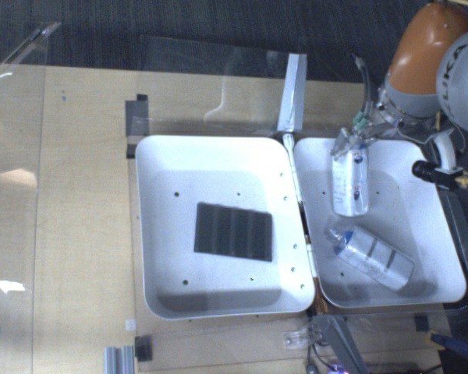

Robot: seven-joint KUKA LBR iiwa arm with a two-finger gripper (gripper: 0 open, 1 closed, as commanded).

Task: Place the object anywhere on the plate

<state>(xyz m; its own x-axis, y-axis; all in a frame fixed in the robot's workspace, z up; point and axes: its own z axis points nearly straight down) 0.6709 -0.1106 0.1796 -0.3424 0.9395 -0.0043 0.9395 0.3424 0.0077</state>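
In the left bin (164,170) a dark ridged rectangular plate (234,231) lies flat near the middle. My gripper (352,140) hangs over the far left part of the right bin (437,232), shut on the top end of a clear plastic bottle (349,185). That bottle hangs lengthwise below the fingers. A second clear bottle (374,259) with a blue cap lies on its side on the right bin's floor, nearer the front.
A raised rim (299,209) runs between the two bins. A metal upright (292,92) stands behind their junction. The arm's orange band (425,41) sits at the upper right.
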